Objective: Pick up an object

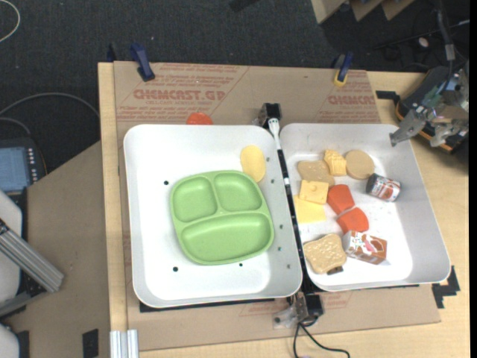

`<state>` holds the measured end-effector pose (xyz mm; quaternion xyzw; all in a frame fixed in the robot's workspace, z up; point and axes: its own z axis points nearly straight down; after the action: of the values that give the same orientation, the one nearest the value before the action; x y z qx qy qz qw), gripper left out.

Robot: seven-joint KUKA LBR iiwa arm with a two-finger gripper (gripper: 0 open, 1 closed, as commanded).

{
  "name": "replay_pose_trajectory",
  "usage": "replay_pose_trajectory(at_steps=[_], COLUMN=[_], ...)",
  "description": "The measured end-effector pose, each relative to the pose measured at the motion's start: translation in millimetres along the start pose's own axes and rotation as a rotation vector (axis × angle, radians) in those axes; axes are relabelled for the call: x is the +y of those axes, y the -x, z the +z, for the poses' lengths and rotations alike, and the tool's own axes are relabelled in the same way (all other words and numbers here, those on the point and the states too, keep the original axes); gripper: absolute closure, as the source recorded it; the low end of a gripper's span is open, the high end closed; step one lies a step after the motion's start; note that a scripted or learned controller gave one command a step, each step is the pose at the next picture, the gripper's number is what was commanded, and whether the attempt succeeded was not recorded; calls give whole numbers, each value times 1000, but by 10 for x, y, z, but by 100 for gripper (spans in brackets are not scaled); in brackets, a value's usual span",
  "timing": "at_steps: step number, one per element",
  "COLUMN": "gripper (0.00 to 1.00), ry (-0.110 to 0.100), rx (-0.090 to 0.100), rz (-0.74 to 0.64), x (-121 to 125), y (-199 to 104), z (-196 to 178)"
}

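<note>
Brown-boarded desk (223, 88) bearing two white bins. Right bin (425, 230) holds food pieces: small can (383, 188) near its far right corner, bread slice (325, 253) at its near edge. Gripper (408, 131) hangs outside that far right corner, apart from the can.

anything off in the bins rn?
Mostly fine. One stray: a yellow lemon-shaped piece lies in the left bin beside the green divided tray, while the other food pieces sit in the right bin. A small can lies on its side.
</note>
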<state>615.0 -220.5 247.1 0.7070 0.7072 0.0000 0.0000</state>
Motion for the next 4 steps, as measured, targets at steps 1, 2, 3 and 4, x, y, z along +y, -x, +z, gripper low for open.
replay_pose_trajectory(at_steps=[1,2,3,4], gripper=[0,0,0,100], ry=[-10,5,23,16], rx=[6,-4,-17,-10], rz=[-5,3,9,6], x=[-75,-356,-470,-484], y=[-697,-1017,-1083,-1118], z=[1253,1539,1558,1481])
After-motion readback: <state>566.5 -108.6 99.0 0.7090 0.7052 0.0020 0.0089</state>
